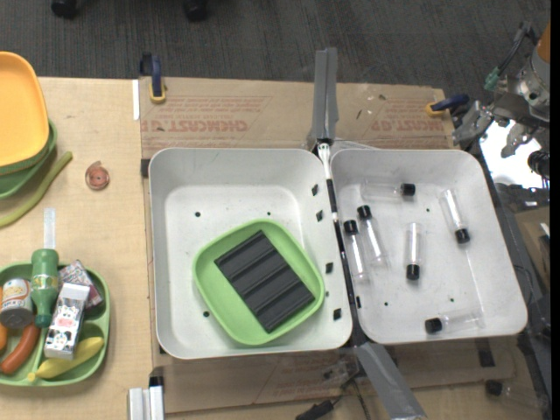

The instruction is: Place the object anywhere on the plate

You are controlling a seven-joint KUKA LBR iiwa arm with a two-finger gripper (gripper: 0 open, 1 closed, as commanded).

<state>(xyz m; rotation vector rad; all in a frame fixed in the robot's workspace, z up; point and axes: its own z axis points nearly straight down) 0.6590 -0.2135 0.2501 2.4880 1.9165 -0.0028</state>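
Observation:
A green plate lies tilted in the left bin, toward its front. On the plate rests a dark grey ridged block, covering most of its middle. Several clear tubes with black caps lie scattered in the right bin, among them one near the right wall and one in the middle. My gripper hangs at the far right, above and beyond the back right corner of the right bin, well away from the plate and the tubes.
Left of the bins, a green tray holds toy food and a bottle, and a yellow dish sits at the back left. Clamps hold the cardboard behind the bins. A metal divider stands between the bins.

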